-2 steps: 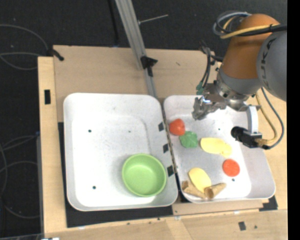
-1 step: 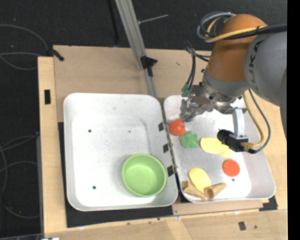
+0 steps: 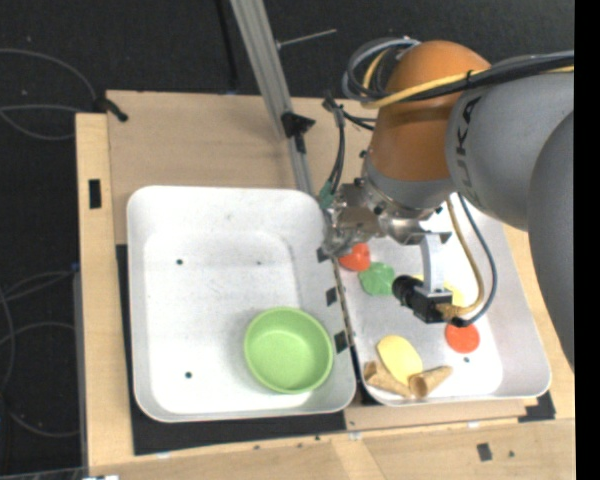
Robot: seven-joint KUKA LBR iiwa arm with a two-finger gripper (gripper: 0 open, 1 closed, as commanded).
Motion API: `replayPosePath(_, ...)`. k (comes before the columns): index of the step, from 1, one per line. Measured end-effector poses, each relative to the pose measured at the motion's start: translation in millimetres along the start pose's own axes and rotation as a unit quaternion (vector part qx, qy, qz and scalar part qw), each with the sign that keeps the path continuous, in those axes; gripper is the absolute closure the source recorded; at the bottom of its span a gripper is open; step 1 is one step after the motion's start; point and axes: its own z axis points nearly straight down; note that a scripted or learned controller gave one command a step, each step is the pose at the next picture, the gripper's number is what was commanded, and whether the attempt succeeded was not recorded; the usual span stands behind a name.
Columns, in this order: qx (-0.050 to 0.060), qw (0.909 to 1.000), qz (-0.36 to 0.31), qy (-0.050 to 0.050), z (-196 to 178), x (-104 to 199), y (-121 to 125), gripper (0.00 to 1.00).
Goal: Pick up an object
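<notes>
Green bowl [image 3: 288, 349] in left bin [image 3: 180, 228]; toys crowding right bin [image 3: 515, 368].

Robot lab — bench [image 3: 180, 138], twin white bins [image 3: 180, 228], loose cables [image 3: 20, 78]

Grey arm [image 3: 520, 138] with orange band [image 3: 425, 108], looped black cables, and metal wrist.

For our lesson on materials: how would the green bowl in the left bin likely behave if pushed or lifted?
The green bowl looks like rigid plastic, so probably light and stiff. Sitting upright on the smooth left bin floor, it would likely slide rather than tip.
</notes>
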Motion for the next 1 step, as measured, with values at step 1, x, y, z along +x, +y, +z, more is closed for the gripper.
replayPosePath(1, 0.0, 1.0, 0.0, 0.0, -1.4, 57.6, -23.8, 1.0)
